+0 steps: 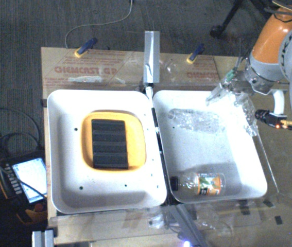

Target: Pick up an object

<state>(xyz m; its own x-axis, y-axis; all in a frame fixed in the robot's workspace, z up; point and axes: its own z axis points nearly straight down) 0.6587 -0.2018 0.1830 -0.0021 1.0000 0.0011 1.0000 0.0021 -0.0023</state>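
Observation:
My gripper (233,107) hangs over the far right corner of the right bin (238,158), open, its pale fingers spread apart with nothing between them. A clear plastic bottle (200,183) with an orange label and dark cap lies on its side near that bin's front edge, well apart from the gripper. A crumpled clear plastic piece (194,120) lies near the bin's far side, left of the gripper. In the left bin (58,153) rests a yellow pad with a black ribbed block (108,143) on top.
An upright metal post (151,55) stands behind the divide between the bins. Blue and yellow clamps (85,46) hold a clear sheet at the back. A tablet and cables (24,176) lie on the floor at the left.

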